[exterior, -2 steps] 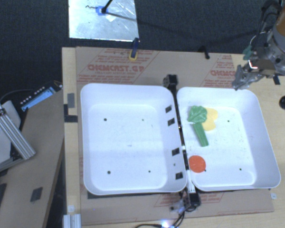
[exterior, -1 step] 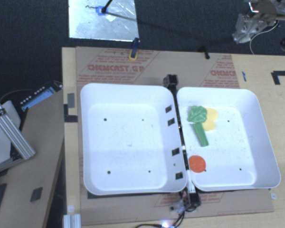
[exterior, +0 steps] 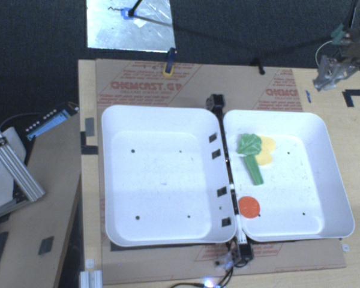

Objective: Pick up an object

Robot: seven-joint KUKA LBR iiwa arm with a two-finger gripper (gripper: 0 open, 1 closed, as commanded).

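Observation:
Three small objects lie in the right bin [exterior: 324, 161]. A green broccoli-shaped toy [exterior: 251, 156] rests near the bin's left wall, its stalk pointing toward the front. A yellow piece [exterior: 265, 151] lies against it on the right, partly under the green head. A flat orange-red disc [exterior: 249, 207] sits near the front left corner of that bin. My gripper [exterior: 331, 71] hangs at the view's upper right, beyond the far right corner of the right bin, well away from all three objects. Nothing shows between its fingers.
The left bin [exterior: 162, 173] sits beside the right one, joined by a black clip strip [exterior: 223, 167]. Both rest on a cardboard sheet [exterior: 144, 86]. A shiny metal plate [exterior: 131, 15] lies at the back. A slanted aluminium rail [exterior: 12, 164] stands at the left.

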